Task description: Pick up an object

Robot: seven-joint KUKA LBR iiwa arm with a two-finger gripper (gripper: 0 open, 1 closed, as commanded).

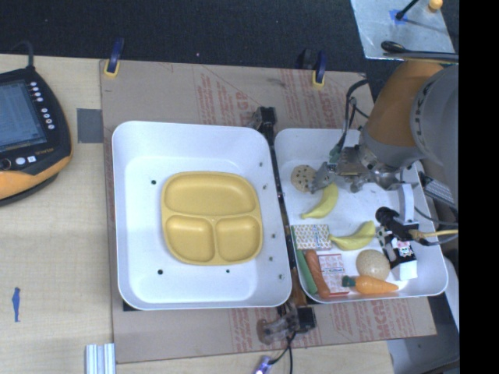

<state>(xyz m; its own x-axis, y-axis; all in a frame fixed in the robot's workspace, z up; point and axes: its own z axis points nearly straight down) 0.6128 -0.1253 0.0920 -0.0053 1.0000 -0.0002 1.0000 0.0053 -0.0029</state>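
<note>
Approach step: gripper point(323, 176) low in right bin point(437, 287), by cookie point(302, 178) and banana point(324, 202); grip state indeterminable; next, centring and closing.

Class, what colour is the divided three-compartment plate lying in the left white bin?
Pale yellow all over: the divided plate, seen plainly in the camera view.
</note>
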